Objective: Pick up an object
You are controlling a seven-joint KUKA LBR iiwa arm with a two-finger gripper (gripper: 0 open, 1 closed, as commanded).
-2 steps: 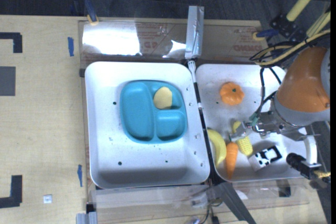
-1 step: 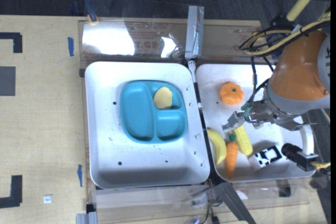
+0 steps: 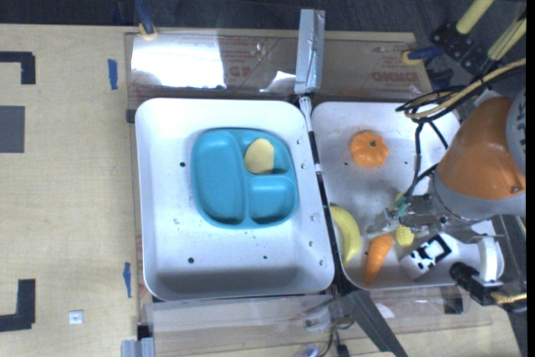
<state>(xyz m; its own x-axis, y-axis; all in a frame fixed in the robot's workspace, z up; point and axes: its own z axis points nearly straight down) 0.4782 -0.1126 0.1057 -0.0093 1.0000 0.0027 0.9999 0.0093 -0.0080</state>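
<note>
Closest to the lens is my arm (image 3: 478, 165), its orange band hanging over the right edge of the right bin (image 3: 355, 184). My gripper (image 3: 407, 221) sits low over that bin's near half, and I cannot tell whether it is released or clenched; cables and the wrist hide it. I see nothing held.

Of the 2 bins, the right one has my likeliest targets. A toy carrot (image 3: 378, 255) lies tilted by the near edge, just left of my gripper, with a banana (image 3: 348, 234) against the left wall beside it. A small yellow piece (image 3: 405, 237) lies right under my tool. A small round orange fruit (image 3: 369, 149) rests well apart, toward the far edge. In the left bin (image 3: 159, 180), a lemon (image 3: 260, 155) lies in a blue divided plate (image 3: 224, 180).

I judge the carrot the best pick: probably light, stiff plastic, smooth and a bit slippery, not fragile. I would close across its thicker upper half, square to its length, since the tapered tip would likely squirt out. The banana's closeness could get in the way.
</note>
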